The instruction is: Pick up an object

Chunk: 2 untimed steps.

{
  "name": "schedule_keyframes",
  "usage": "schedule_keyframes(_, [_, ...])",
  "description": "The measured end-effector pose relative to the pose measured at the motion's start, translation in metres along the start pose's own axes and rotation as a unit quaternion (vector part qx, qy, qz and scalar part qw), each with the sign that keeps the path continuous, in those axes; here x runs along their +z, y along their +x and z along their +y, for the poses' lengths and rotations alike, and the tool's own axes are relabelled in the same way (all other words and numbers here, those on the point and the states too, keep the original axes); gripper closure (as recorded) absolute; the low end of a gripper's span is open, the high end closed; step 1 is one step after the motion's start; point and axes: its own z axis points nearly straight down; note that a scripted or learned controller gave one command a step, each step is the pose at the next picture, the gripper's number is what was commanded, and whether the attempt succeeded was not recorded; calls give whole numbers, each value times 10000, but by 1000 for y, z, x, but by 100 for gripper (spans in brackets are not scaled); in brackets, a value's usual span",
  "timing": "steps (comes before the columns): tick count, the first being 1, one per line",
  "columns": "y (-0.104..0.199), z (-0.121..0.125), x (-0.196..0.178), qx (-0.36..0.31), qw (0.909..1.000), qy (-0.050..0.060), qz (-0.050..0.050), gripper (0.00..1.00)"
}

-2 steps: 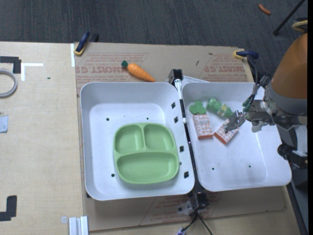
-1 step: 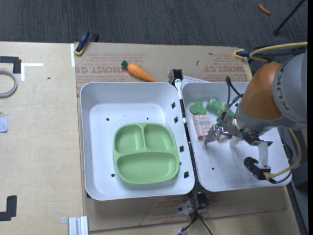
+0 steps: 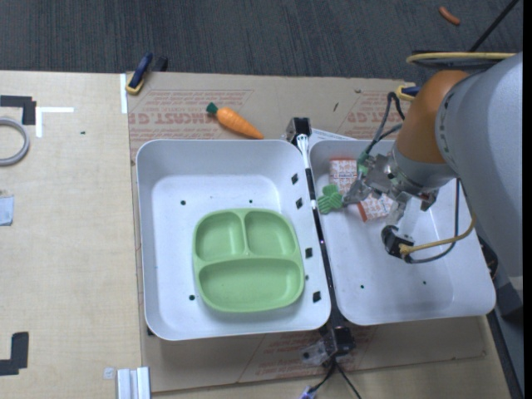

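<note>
The arm reaches in from the right and its gripper (image 3: pixel 366 191) is low in the right bin (image 3: pixel 416 293), near the bin's back left part. Right beside it lie a small green toy (image 3: pixel 330 199), a white packet with red print (image 3: pixel 342 171) and a red and white item (image 3: pixel 376 209). The wrist hides the fingertips. Nothing can be seen held between them.
The left bin (image 3: pixel 166 223) holds a green divided plate (image 3: pixel 248 260). A toy carrot (image 3: pixel 235 121) lies on the cardboard behind the bins. A black clip (image 3: pixel 298 129) sits at the bins' back joint. A cable loop (image 3: pixel 416 248) hangs from the wrist over the right bin.
</note>
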Motion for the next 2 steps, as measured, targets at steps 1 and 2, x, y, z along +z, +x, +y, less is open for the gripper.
schedule_keyframes(1, [0, 0, -9, -15, 10000, 6, -4, 100])
schedule_keyframes(2, [47, -7, -138, 1151, 9934, 4, -6, 100])
